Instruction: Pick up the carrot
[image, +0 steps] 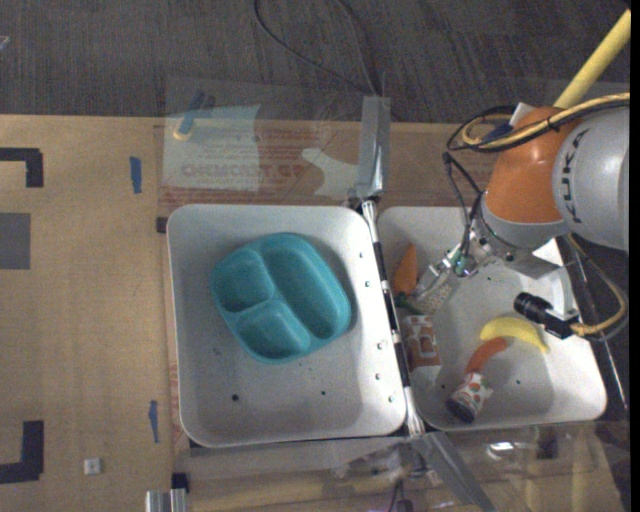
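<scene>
- Spanning the frame, the tan surface (80, 330) carries two white bins side by side.
- Left bin (200, 400) holds a teal divided plate (282, 296).
- Right bin (580, 385) holds the rest: the grey arm (545, 185) with its orange band reaches in from the right.
- Its jaws (432, 290) sit low near the bin's left wall; whether they are apart or together cannot be told.
- Carrot (405, 268) lies just left of the jaws, against that wall, not visibly between them.
- Banana (515, 332), a red-orange piece (487, 352) and a small cup (467, 395) lie nearer the front.

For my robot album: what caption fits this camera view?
End effector beside the carrot in the right bin.
</scene>
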